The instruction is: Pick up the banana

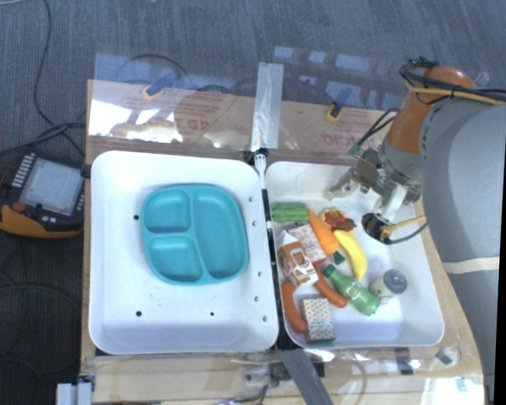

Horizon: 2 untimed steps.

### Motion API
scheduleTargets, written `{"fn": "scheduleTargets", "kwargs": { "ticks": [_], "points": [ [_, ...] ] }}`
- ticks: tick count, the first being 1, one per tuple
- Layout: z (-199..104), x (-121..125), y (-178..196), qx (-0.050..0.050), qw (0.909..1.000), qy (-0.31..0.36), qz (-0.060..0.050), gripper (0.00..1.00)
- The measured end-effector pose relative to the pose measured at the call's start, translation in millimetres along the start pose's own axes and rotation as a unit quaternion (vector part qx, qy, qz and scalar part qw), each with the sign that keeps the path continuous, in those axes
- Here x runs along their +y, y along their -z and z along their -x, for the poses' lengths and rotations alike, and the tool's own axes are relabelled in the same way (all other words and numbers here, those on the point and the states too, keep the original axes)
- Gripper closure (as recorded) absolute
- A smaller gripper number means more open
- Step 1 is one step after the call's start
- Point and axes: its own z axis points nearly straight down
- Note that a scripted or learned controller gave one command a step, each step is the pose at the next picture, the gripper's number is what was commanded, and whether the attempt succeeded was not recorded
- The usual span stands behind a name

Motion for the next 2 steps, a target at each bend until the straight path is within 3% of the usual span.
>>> {"fn": "scheduleTargets", "kwargs": {
  "ticks": [1, 2],
  "points": [
    [44.1, -49.1, -7.8, 0.008, 0.9961, -0.087, 0.002, 0.0],
    [79.1, -56.2, 36.3, 0.008, 0.9625, -0.271, -0.001, 0.0]
  ]
}}
